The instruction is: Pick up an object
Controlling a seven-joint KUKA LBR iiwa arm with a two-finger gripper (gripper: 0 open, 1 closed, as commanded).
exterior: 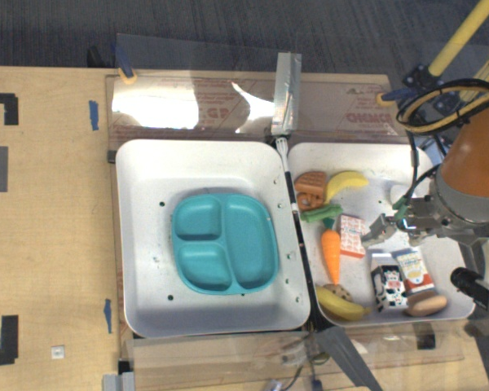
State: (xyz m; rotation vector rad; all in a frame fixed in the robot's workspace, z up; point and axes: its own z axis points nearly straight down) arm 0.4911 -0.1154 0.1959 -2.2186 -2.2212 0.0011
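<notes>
My gripper hangs over the middle of the right bin, reaching in from the right edge. Just to its left lies a small red and white carton. Below it stand a black and white carton and an orange and white carton. An orange carrot lies left of the red carton. A yellow banana and a brown toast piece sit at the bin's far side. A second banana and a brown sausage lie at the near edge. I see nothing held.
The left bin holds a teal divided plate. A green piece lies by the divider between the bins. Yellow and black cables loop at the far right, above the arm.
</notes>
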